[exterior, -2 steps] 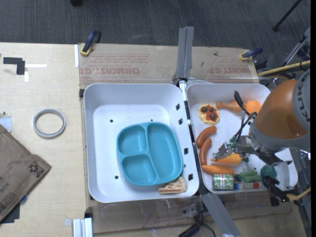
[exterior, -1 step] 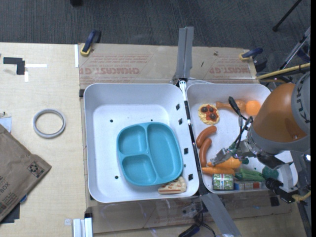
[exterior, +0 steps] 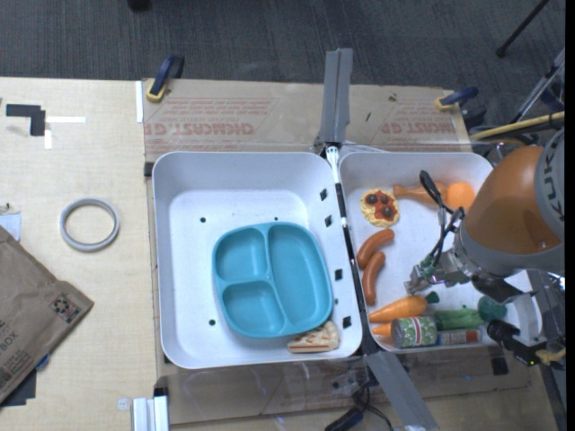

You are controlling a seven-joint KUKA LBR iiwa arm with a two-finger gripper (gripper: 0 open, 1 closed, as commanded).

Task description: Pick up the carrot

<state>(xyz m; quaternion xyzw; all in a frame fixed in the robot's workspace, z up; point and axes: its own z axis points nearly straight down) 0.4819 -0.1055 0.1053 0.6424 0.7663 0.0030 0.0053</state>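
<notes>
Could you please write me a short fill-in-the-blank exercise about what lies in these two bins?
1. The divided plate in the left bin is coloured ____.
2. The carrot lies in the ____ bin.
3. The gripper hovers just above the ____.
4. The plate has ____ compartments.

Missing words: blue; right; carrot; three

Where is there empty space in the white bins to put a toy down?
The left bin has bare white floor around the blue plate, widest along its top and left. The right bin is crowded: pizza, sausages, carrot, bottle and the claw. A small bare patch lies between sausages and claw.
</notes>
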